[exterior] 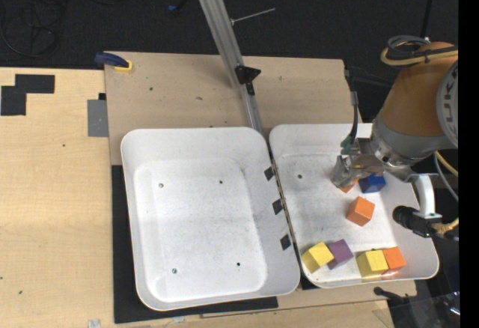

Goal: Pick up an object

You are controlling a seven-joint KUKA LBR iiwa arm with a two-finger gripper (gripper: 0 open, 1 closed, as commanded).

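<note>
The right bin (314,147) holds the blocks; the pincer (347,174) is down beside the blue block (372,184), over something orange; whether it grips, I cannot tell; nothing looks lifted, so the pick remains.

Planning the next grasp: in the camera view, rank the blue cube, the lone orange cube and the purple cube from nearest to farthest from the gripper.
From the gripper:
1. Blue cube, just beside it.
2. Lone orange cube, mid-bin, toward the front.
3. Purple cube, near the right bin's front edge.
</note>
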